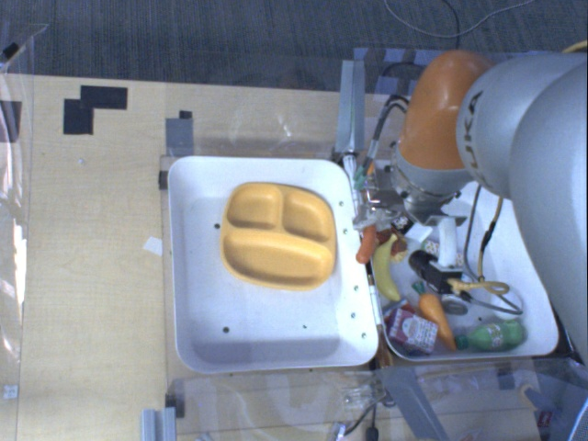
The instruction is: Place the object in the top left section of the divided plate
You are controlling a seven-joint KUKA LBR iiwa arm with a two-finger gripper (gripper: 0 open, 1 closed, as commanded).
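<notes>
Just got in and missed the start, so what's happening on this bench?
The arm's gripper is low over the right bin, among toy food such as a banana and a carrot. I can't tell whether it holds anything. The yellow divided plate sits in the left bin, nothing on it yet.

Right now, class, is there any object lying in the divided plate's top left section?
No. The yellow divided plate sits in the left bin with all its sections bare, including the top left one.
</notes>
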